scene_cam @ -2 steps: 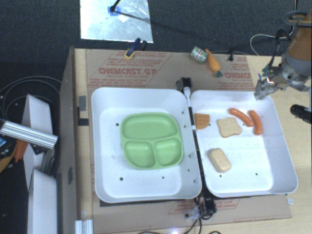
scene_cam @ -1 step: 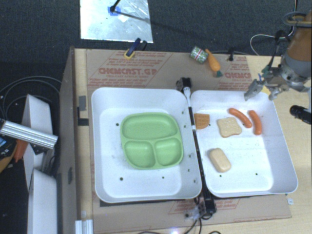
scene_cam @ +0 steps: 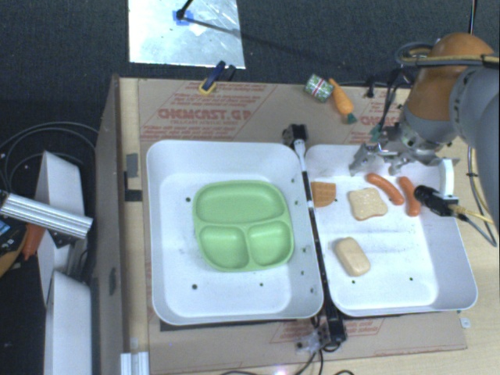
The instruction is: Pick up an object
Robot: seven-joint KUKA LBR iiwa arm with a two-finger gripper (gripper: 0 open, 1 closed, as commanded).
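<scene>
The right bin holds several toy foods: an orange toast slice by its left wall, a pale bread slice, a tan potato-like lump, and two red-orange sausages. My gripper hangs over the far edge of this bin, just behind the sausages. Its fingers stand apart and open, with nothing between them.
A green three-compartment plate lies in the left bin. Behind the bins, on the cardboard, lie a carrot, a small green can and a blue-yellow clip. The bins' shared wall runs between them.
</scene>
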